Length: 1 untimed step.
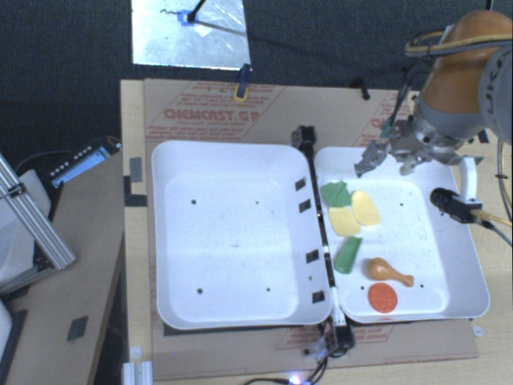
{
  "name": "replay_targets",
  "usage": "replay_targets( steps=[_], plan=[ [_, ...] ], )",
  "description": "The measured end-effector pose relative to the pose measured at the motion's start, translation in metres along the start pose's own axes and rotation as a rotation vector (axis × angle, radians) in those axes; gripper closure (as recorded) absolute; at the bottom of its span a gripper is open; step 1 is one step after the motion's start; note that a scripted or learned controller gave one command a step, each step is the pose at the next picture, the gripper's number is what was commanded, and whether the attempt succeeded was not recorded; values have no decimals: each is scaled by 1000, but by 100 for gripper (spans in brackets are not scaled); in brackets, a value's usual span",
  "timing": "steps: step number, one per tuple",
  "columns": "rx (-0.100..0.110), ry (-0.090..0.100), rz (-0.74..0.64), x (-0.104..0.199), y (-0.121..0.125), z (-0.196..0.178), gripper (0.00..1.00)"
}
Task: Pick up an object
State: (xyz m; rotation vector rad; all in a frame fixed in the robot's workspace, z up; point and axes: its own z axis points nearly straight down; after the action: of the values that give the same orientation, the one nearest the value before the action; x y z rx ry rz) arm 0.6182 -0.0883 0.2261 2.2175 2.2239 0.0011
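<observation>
Bench (96, 239) surface of pale wood carries one brown cardboard sheet (264, 107), and on that sheet sit two shallow white bins side by side, joined along a dark strip of clips. One left bin (232, 239) shows a bare floor with a few small dark holes. One right bin (449, 255) holds all the loose objects, six by count, gathered in its left half and near edge.

One grey arm (469, 70) with its orange band reaches in from the right and hangs over the far edge of the right bin. Its gripper (389, 159) sits above the bin's far left corner, with two grey fingers (369, 160) spread apart and nothing between them. It is apart from every object below.

One square silver sheet (191, 22) lies beyond the cardboard, on the dark floor covering at the top.

Among the objects, two yellow pieces (357, 212) lie touching each other near the middle of the bin's left side. One green leafy piece (335, 192) lies just beyond them, touching the nearer yellow one. One green long piece (349, 254) lies tilted just on the near side of the yellow pair. One brown drumstick (389, 272) lies to its right, thin end pointing right. One red round piece (383, 297) lies nearest the bin's front rim, just beside the drumstick.
</observation>
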Motion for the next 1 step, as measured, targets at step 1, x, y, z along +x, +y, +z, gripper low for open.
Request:
replay_targets(
  steps=[1],
  plan=[
    [14,2,2,-3,-32,139,0]
  ],
)
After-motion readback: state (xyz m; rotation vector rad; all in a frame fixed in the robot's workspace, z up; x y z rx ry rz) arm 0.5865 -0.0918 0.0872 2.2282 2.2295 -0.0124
